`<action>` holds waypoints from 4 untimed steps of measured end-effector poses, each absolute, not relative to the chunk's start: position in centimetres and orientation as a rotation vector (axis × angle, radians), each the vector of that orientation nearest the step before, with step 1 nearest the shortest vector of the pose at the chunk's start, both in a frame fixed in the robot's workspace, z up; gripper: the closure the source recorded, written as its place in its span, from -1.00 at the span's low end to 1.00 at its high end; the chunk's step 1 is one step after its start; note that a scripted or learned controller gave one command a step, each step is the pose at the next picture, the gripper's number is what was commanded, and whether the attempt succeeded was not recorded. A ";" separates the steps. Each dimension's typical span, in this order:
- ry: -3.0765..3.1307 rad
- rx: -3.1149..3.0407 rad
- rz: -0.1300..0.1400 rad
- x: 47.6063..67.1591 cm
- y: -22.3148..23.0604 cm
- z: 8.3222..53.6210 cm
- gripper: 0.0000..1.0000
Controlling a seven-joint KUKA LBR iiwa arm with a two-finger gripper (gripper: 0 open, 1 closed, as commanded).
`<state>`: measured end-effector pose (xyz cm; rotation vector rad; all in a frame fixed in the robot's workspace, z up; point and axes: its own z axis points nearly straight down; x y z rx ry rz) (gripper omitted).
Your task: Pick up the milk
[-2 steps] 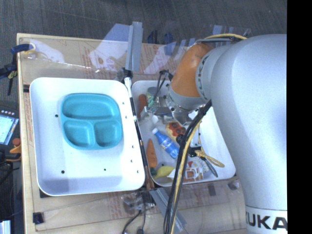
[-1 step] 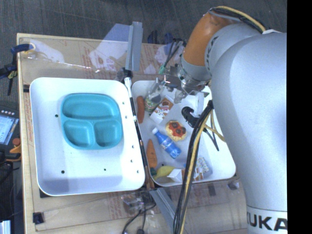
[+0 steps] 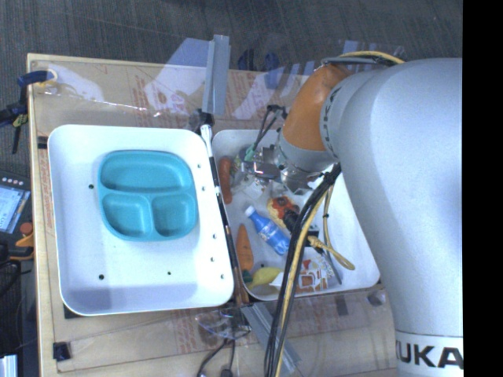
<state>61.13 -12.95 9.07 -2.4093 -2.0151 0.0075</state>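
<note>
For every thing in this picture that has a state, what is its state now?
blue divided plate: lying flat in the left bin, compartments bare
blue bottle: lying on its side in the right bin
carrot: lying flat beside the bottle
gripper: low over the right bin

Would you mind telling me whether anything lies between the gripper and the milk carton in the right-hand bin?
Yes. The blue plastic bottle and the arm's hanging black cables lie between the gripper and the white-and-orange milk carton.
</note>
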 end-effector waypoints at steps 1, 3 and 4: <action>-1.814 -2.558 0.007 52.6 -13.9 9.0 -1.00; -1.819 -2.554 0.007 59.5 -12.2 8.9 -1.00; -1.820 -2.548 0.011 59.4 -12.1 9.8 1.00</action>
